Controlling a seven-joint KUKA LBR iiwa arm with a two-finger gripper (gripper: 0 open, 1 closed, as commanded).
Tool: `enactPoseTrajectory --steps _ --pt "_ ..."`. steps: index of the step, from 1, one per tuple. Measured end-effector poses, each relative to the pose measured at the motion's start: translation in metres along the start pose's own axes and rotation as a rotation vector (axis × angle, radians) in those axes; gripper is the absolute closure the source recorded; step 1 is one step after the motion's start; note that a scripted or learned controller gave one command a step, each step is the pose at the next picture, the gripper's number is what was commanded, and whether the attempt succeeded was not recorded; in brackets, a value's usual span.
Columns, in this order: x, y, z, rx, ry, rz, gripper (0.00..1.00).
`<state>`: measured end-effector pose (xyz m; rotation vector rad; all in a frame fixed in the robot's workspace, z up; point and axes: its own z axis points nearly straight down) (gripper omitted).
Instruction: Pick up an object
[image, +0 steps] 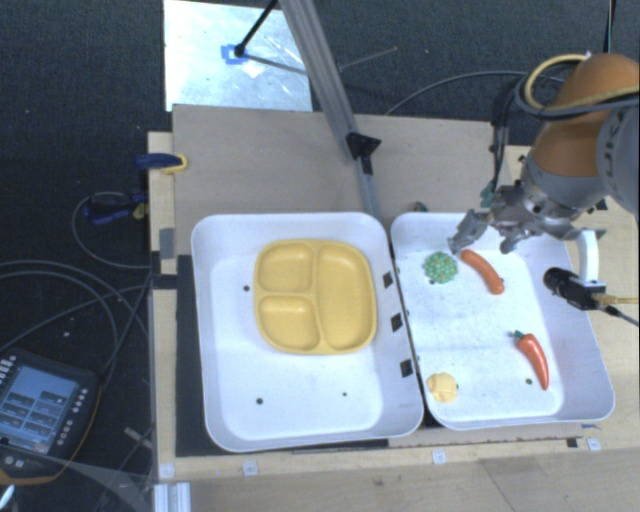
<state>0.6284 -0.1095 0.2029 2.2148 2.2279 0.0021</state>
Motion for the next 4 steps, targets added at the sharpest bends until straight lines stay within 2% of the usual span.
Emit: enactPoseTrajectory --steps 1,2,3,4 --pt "0.0 0.0 0.0 0.0 0.0 0.0 0.0" --pt "-0.007 0.001 0.044 0.004 -0.001 0.006 0.0" --pt "-0.004 0.001 0.107 0.005 -0.001 0.005 0.0" --pt "-0.004 0.001 0.112 0.001 -0.001 0.006 0.0"
